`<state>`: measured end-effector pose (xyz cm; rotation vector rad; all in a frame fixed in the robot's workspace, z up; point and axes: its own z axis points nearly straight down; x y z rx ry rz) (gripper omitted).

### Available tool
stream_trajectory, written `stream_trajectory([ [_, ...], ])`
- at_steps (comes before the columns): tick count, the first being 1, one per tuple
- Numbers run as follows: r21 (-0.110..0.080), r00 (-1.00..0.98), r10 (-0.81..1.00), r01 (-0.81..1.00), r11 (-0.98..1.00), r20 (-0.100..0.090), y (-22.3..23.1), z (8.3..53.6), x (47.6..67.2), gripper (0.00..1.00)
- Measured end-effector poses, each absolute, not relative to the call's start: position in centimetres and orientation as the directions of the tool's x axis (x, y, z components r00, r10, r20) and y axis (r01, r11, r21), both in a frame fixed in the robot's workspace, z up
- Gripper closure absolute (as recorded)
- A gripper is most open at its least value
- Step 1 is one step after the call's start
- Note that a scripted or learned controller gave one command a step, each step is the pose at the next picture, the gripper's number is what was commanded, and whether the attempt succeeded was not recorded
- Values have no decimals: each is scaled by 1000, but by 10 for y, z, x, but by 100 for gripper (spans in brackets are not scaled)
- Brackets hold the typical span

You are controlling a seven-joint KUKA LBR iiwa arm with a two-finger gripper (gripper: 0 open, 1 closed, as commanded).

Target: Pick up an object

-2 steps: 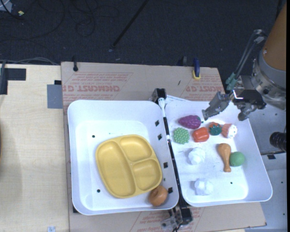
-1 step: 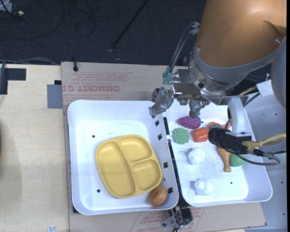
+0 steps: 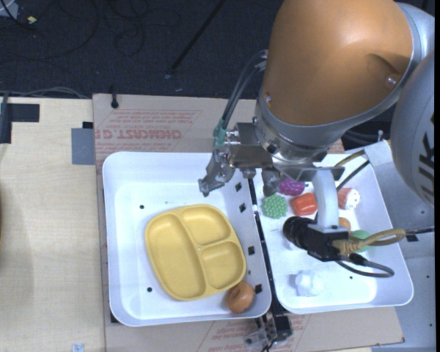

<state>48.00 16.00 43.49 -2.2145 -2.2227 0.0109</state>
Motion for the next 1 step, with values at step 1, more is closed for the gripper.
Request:
stream_trajectory([
  [1, -12, -8, 1000, 1000, 8, -6, 161, 443, 481, 100],
])
